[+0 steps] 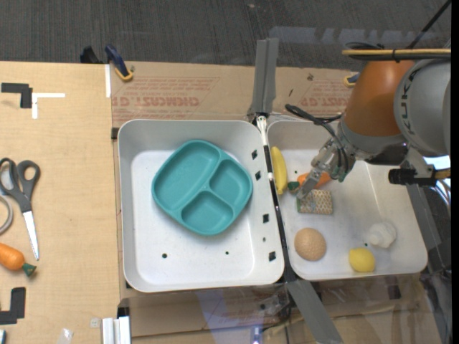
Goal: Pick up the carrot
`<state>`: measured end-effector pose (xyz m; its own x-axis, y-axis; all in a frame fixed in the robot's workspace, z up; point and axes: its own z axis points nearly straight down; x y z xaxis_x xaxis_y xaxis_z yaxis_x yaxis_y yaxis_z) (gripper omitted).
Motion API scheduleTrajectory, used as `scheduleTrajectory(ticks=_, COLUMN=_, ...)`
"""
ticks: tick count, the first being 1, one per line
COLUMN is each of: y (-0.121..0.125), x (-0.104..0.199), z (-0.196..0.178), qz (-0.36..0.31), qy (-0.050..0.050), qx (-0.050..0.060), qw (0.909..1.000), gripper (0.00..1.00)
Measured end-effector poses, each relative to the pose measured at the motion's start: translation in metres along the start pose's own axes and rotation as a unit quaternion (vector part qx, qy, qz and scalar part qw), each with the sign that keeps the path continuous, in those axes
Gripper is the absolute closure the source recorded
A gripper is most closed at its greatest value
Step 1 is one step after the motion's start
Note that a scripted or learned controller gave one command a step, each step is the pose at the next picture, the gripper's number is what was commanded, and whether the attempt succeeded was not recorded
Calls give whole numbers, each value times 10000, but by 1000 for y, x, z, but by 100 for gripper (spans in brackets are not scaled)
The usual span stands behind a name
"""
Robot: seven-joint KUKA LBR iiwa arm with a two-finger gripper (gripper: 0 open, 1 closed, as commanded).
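The bench [50,178] fills the left of the frame, and on it stand two white bins: the left bin [136,213] in the middle and the right bin [401,221] toward the right edge. The grey arm [416,99] with its orange band comes in from the upper right and slants down over the right bin. A teal divided plate [203,186] lies in the left bin. In the right bin sit a banana [278,169] along the left wall, a speckled sponge [317,203] near the middle, a brown egg [310,244] below it, a lemon [362,260] at the lower right and a small white thing [380,233] just above the lemon. The hand [315,178] hangs low just above the sponge, and a small orange piece with a green tip, which looks like the carrot [307,183], sits right at its tips, between banana and sponge; I cannot tell whether the fingers are closed around it or merely touching. Another carrot-like toy [13,258] lies at the far left edge of the bench below the scissors [21,192]. The carrot looks like a light, stiff toy with a smooth, tapering body that may slip; the thicker middle is probably the safest place to pinch, across its width.
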<state>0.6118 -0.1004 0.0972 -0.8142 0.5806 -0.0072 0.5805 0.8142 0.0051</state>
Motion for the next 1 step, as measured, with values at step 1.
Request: scheduleTrajectory(ticks=1, y=13, x=-9, z=0, qz=-932, qy=-6, qx=4, qw=9956, gripper=0)
